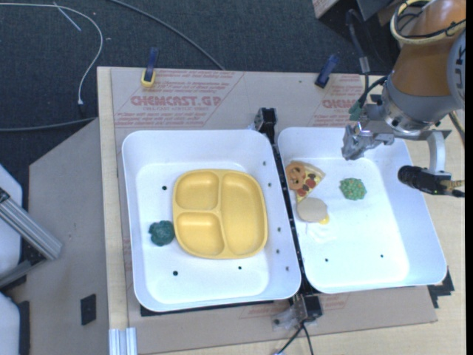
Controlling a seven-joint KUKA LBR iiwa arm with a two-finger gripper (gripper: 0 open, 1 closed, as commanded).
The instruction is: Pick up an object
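Arm: you have the grey arm (425,58) reaching in from the right, its orange band high at the top right corner, the wrist over the far side of the right bin.

Gripper: your gripper (356,148) hangs above the upper left part of the right bin (414,265). The tips look dark and close together, but from this slant you cannot tell whether they are spread or pressed together. Nothing shows between them.

Right bin contents: you will find a pizza slice toy (304,177) near the left wall, a pale round piece (312,211) just below it and touching or nearly so, and a light green leafy piece (353,189) to their right, apart from both.

Nearest to the gripper: the light green leafy piece lies below the tips, and the pizza slice toy lies to their lower left.

Left bin: your left bin (140,154) bears a yellow divided plate (220,213) with three compartments, lying flat in the middle. A dark green broccoli piece (161,232) sits just beside the plate's left edge, on the bin floor.

Bench: both bins rest side by side on a cardboard sheet (192,98), with blue clamps (151,65) at its far edge.
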